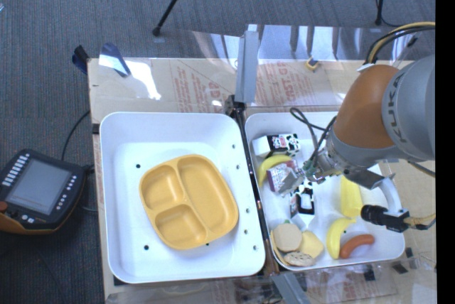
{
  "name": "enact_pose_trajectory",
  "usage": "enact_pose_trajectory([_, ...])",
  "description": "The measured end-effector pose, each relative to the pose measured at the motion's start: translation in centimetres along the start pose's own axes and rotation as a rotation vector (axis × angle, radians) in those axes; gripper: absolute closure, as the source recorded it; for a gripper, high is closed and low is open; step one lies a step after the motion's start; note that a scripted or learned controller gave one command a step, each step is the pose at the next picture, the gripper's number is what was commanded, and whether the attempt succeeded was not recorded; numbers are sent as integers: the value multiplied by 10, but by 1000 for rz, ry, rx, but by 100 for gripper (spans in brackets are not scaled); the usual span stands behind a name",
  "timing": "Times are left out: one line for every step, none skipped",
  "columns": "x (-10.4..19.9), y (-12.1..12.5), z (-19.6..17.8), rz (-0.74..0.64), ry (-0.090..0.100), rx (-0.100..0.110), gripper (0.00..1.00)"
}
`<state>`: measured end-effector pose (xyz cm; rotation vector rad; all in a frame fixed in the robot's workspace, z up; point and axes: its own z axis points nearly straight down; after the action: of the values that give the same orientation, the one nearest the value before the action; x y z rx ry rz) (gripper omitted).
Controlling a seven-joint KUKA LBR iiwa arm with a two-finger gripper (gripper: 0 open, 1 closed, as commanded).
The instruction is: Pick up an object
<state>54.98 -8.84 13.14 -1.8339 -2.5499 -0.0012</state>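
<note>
The arm (387, 114) enters from the right and hangs over the right bin (395, 244). The gripper (307, 173) sits low in that bin, directly above a small cluster of items. Whether it is released, clenched or grasping anything cannot be told here.

Positions relative to the gripper:
- A banana (269, 166) lies just to its left, curved, touching a grey-and-red packet (283, 177) that lies right beside the gripper.
- A black-and-white carton (284, 143) lies beyond it, toward the far wall of the bin.
- A second black-and-white piece (306, 199) lies just below it, toward the near wall.
- A yellow block (350, 197) lies to its right.
- A plate (279, 253) with a cookie (288, 237) and cheese (312, 244) sits at the near wall.
- A sausage (356, 243) and a yellow wedge (336, 231) lie nearer and to the right.

The left bin (121, 132) lies well to its left and holds a yellow tray (188, 201) with three compartments.
</note>
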Motion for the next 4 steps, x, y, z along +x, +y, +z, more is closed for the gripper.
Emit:
enact_pose_trajectory([-8, 2, 45, -94, -1, 1, 0])
enact_pose_trajectory([-7, 3, 37, -96, 2, 3, 100])
enact_pose_trajectory([-44, 8, 37, -61, 1, 4, 100])
enact_pose_trajectory([-27, 13, -43, -283, -1, 0, 100])
